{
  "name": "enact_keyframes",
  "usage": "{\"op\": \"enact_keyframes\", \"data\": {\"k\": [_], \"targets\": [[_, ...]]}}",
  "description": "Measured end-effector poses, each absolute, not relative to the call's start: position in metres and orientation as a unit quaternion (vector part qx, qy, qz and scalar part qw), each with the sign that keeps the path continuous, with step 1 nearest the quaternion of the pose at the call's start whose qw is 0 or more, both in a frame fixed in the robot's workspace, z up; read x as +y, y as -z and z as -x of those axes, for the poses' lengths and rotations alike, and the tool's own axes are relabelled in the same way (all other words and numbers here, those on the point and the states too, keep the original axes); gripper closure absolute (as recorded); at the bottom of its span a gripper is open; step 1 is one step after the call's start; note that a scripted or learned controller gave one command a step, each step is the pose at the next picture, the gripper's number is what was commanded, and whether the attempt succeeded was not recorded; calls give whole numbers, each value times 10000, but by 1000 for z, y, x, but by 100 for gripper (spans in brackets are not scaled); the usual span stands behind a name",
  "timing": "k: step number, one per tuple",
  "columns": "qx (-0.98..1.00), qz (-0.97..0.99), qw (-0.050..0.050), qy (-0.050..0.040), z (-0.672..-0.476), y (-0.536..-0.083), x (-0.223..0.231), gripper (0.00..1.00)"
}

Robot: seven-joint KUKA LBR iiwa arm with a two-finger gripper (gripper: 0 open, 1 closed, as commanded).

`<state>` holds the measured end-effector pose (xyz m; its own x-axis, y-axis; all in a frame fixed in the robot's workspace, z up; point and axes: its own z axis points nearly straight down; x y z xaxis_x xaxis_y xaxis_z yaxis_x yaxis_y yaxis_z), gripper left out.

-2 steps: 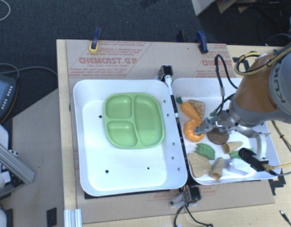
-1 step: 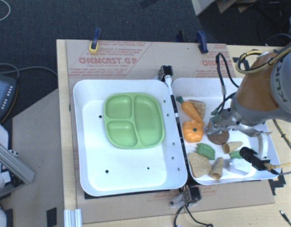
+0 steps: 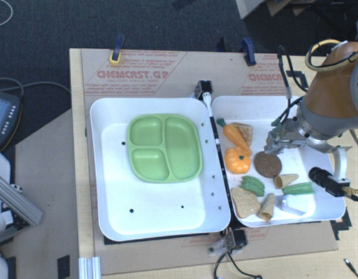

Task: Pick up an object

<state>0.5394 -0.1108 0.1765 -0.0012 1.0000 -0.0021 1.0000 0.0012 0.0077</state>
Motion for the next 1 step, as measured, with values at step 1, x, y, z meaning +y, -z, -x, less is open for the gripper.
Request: {"op": "enact_keyframes", "data": {"k": [1], "targets": [[7076, -7066, 39, -21, -541, -228, -111, 100]]}}
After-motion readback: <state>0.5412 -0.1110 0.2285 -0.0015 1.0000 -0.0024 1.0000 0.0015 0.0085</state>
